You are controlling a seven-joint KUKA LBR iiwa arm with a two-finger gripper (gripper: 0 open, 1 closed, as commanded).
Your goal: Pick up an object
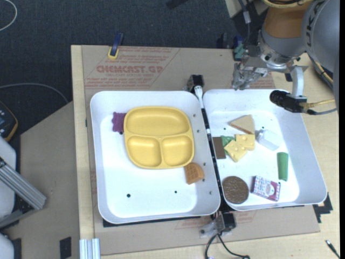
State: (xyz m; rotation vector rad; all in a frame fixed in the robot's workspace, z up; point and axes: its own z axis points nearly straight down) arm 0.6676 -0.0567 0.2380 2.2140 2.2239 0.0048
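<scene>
The tabletop [161, 63] carries two bins; the pincer [249, 75] (grip state indeterminate) hovers beyond the right white shallow bin's [310, 166] far edge, pre-approach; descent required.

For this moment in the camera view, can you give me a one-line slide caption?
Gripper hovers over the right bin's far rim; toy food lies below, yellow tray in left bin.

A robotics lab: a plywood-topped desk [161, 63] stamped with red lettering bears two shallow white bins [102, 144] holding toy food, on dark carpet, with loose cables [32, 88] beyond the desk's left edge, aluminium framing [21, 185] near its lower left corner, and a grey-and-orange industrial arm [294, 15] at its upper right corner.
</scene>
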